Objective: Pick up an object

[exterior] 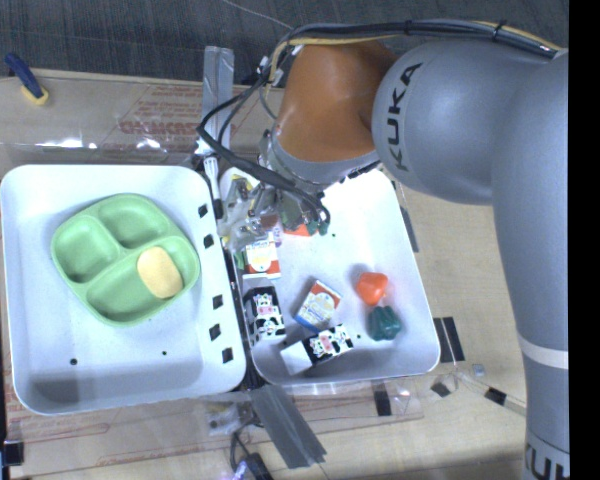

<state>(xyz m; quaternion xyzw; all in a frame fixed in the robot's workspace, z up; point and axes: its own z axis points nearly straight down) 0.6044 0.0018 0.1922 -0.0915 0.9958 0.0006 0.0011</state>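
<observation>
Camera view puts my tool low at the right bin's left wall, above a small carton; I cannot tell its state. Right of that carton lie another carton and an orange piece.

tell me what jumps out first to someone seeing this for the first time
The big grey arm with its orange band dominates the upper right, reaching down over the top of the right bin. In the left bin sits a green divided plate with a yellow object in its lower right compartment. Small items scatter the right bin, among them an orange object and cow-patterned cartons.
</observation>
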